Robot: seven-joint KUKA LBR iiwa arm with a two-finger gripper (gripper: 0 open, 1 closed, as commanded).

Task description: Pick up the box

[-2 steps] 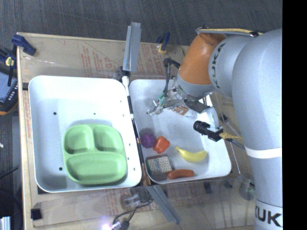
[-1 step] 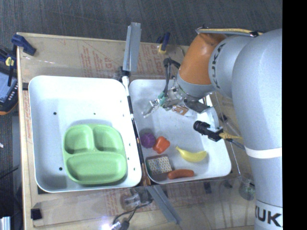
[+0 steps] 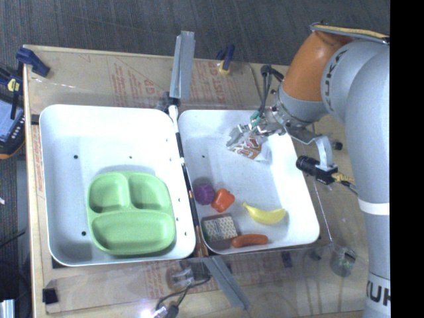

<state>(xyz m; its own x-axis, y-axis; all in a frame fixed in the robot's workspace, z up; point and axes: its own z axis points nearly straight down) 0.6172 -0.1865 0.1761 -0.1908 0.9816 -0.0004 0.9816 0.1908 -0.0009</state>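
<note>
My gripper (image 3: 246, 138) reaches down into the far part of the right bin (image 3: 301, 197), near its back wall. A small red and white box (image 3: 252, 151) sits tilted right at the gripper's tip, touching or just under it, and casts a shadow on the bin floor. The metal of the gripper hides the box's upper part, so I cannot make out whether it is held. The grey arm with its orange band (image 3: 318, 65) comes in from the upper right.
A purple toy (image 3: 204, 193), an orange-red toy (image 3: 223, 199), a yellow banana (image 3: 266, 213), a tan checkered block (image 3: 220, 228) and a red sausage (image 3: 250, 240) lie along the right bin's near side. The left bin (image 3: 66, 131) holds a green divided tray (image 3: 131, 212).
</note>
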